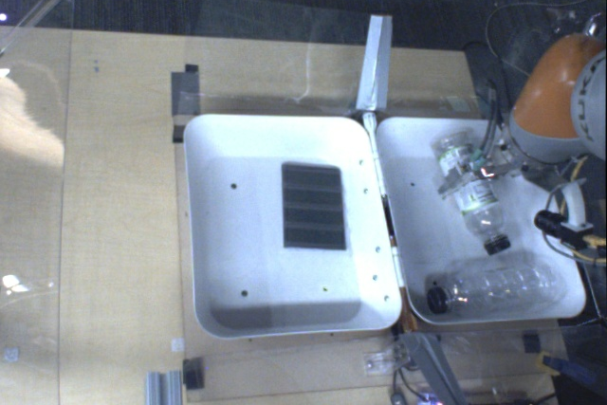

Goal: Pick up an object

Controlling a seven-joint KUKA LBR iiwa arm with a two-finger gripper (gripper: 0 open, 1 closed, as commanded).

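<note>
Hand [488, 168] is reaching into the right bin [408, 156] over the upper clear bottle [471, 190], opening not discernible; approach step, next likely needing descent to straddle the bottle.

The arm [560, 100] comes in from the 3 o'clock side and sits in the upper right part of the view. Its orange band is at the top, and the grey wrist below it points toward 9 o'clock. The hand [488, 168] is at its low end.
</note>
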